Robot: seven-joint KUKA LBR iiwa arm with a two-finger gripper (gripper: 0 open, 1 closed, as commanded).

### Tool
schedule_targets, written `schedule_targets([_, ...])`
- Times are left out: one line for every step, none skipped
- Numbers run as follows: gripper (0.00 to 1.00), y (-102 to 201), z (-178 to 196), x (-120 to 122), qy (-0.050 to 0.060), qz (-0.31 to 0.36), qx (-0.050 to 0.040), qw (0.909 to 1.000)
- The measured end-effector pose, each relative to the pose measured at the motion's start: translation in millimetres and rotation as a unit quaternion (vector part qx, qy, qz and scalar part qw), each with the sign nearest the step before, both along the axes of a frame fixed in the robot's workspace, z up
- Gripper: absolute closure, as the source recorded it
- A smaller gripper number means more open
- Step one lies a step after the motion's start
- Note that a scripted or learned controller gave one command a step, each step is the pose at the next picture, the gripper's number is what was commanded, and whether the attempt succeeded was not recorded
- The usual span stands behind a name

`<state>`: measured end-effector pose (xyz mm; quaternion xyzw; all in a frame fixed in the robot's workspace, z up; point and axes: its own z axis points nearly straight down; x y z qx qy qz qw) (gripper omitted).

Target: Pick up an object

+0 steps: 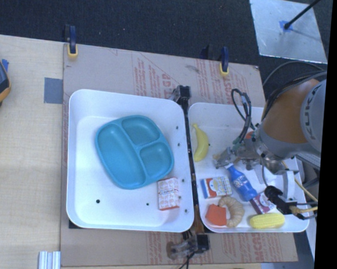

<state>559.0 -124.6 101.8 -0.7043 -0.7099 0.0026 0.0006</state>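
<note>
Camera view: gripper (231, 158) low in right bin (216, 114), grip state unclear; blue bottle (241, 184) beside it lies diagonally, label unreadable.

The left bin (75, 153) holds a blue divided plate (134, 150) and a small packet (168, 194), while the right bin (216, 114) holds a banana (200, 143), a blue bottle (241, 183), a corn cob (266, 221) and the gripper (236, 156) beside the bottle.
</note>
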Motion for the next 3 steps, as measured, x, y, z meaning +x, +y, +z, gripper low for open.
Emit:
schedule_targets([1.0, -0.9, 10.0, 0.0, 0.001, 0.002, -0.001, 1.0])
schedule_targets([1.0, 96.4, 90.2, 23.8, -0.001, -0.002, 0.0019, 1.0])
schedule_targets([1.0, 129.2, 117.3, -7.5, 0.0, -0.001, 0.002, 1.0])
